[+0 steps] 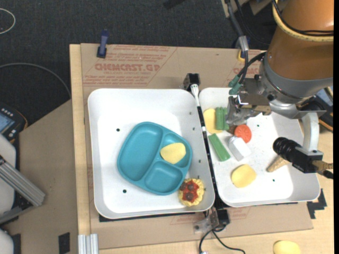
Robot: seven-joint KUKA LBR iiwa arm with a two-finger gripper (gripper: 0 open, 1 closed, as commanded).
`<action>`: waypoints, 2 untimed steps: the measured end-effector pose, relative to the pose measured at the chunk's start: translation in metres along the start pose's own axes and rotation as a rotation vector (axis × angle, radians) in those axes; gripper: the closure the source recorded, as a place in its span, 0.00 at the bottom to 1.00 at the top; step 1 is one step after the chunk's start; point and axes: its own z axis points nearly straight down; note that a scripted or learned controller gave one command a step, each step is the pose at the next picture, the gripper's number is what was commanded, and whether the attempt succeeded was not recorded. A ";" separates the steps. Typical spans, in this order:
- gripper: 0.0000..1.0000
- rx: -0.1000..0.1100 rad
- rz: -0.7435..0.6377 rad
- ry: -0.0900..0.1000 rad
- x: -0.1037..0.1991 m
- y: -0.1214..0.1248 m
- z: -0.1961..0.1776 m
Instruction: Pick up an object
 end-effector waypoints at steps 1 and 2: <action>1.00 0.006 -0.003 -0.002 -0.063 0.001 -0.039; 1.00 -0.001 -0.019 0.004 0.013 0.001 -0.134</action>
